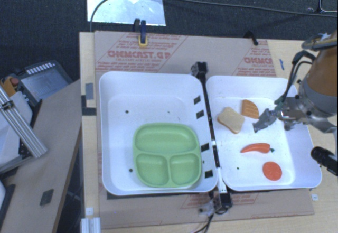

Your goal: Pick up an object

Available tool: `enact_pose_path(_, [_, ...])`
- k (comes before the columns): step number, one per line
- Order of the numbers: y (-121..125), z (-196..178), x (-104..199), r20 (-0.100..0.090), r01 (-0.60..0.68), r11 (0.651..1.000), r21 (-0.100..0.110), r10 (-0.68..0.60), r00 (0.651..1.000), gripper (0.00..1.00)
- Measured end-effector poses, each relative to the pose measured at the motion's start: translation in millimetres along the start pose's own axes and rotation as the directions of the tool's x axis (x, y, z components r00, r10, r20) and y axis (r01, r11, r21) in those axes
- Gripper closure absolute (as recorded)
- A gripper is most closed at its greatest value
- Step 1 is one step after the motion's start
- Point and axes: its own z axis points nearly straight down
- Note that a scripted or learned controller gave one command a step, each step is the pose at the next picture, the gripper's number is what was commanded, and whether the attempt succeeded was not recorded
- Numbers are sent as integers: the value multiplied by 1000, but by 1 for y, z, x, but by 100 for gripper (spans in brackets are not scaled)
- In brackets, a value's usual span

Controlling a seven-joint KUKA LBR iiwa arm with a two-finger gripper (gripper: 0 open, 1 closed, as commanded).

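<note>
The right bin (303, 176) holds a tan bread slice (231, 119), a small orange wedge (250, 108), a red-orange chili pepper (256, 148) and a round orange-red slice (272, 170). My gripper (263, 120) hangs over the right bin's middle, just right of the bread slice and below the orange wedge, above the chili pepper. Nothing shows between it and the bin floor. The arm's wrist (303, 110) reaches in from the right.
The left bin (116, 94) holds a green three-compartment plate (167, 155). A black divider strip (206, 126) runs between the bins. Cardboard (174, 52) lies under both. A yellow clamp (142, 36) sits at the cardboard's back edge.
</note>
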Motion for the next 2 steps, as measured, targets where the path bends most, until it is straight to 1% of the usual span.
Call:
enact_pose_path(1, [2,-5,0,1,2,1000,-11,-2,1000,0])
enact_pose_path(2, [1,37,5,0,1,1000,-7,-1,1000,0])
